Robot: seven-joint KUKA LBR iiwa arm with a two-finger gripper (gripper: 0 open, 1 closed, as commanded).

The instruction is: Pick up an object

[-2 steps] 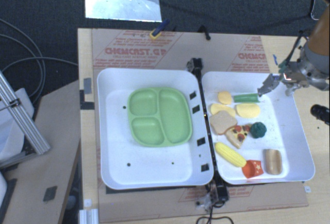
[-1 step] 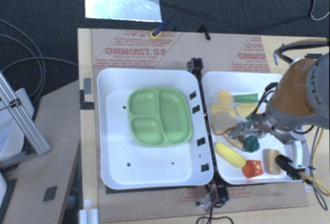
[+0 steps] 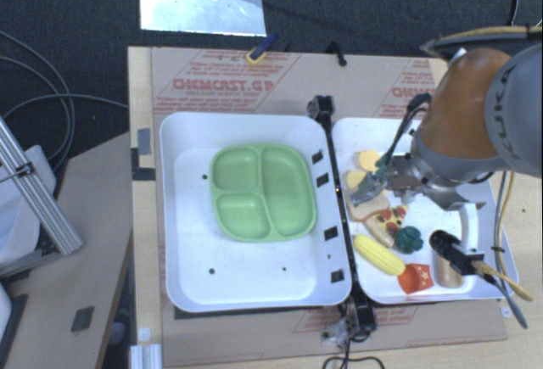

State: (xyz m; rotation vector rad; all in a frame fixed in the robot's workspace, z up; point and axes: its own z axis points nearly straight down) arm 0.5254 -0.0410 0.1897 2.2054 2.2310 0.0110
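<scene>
Gripper (image 3: 371,183) low in right bin (image 3: 486,289), amid toy food at bin's 10 o'clock; grasp state cannot tell. Corn cob (image 3: 378,254) toward 6. Green divided plate (image 3: 261,192) centred in left bin (image 3: 182,215).

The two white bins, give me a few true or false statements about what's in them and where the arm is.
1. A green divided plate lies in the left bin. True.
2. The toy corn cob lies on the green plate. False: it is in the right bin.
3. The gripper is over the right bin. True.
4. The green plate has five compartments. False: it has three.
</scene>
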